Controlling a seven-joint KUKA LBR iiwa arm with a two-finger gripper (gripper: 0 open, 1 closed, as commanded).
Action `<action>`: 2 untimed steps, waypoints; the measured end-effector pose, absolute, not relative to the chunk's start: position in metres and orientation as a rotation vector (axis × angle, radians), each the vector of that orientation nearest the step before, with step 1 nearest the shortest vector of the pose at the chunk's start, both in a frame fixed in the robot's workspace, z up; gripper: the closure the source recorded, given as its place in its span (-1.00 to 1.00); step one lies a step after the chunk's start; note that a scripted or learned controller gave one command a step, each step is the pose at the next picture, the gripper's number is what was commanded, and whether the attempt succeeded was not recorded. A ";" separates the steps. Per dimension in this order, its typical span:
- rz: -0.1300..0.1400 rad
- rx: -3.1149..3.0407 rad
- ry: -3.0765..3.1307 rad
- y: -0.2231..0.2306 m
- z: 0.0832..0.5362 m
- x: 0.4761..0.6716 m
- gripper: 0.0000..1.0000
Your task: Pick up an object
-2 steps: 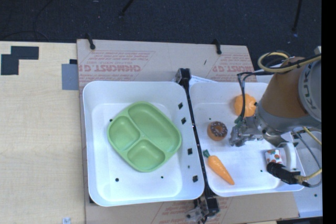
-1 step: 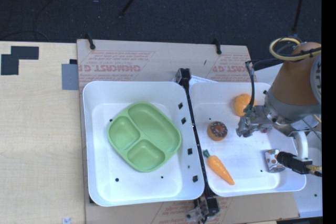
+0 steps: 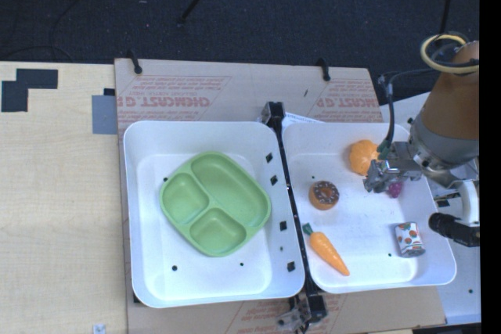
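My gripper (image 3: 381,177) hangs low over the right bin (image 3: 438,274), near its right side. An orange ball (image 3: 361,156) lies just left of it, touching or nearly touching. A small purple object (image 3: 394,188) peeks out from under the gripper's lower right edge; whether it is gripped cannot be told. A chocolate-iced donut (image 3: 323,195) sits further left, in the middle of the bin. A carrot (image 3: 328,251) lies slantwise at the front left. A small patterned can (image 3: 408,238) rests at the front right.
The left bin (image 3: 149,278) holds a green divided plate (image 3: 214,202). A black divider (image 3: 283,192) runs between the two bins. The arm's grey and orange body (image 3: 450,105) rises over the right bin's far right edge. A black fitting (image 3: 452,228) sticks out there.
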State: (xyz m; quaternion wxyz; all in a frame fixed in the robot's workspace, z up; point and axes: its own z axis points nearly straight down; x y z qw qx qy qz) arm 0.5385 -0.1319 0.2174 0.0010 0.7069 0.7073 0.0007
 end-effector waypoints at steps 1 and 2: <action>0.001 2.217 2.229 -0.069 0.220 0.547 1.00; -0.001 2.219 2.230 -0.017 0.226 0.541 1.00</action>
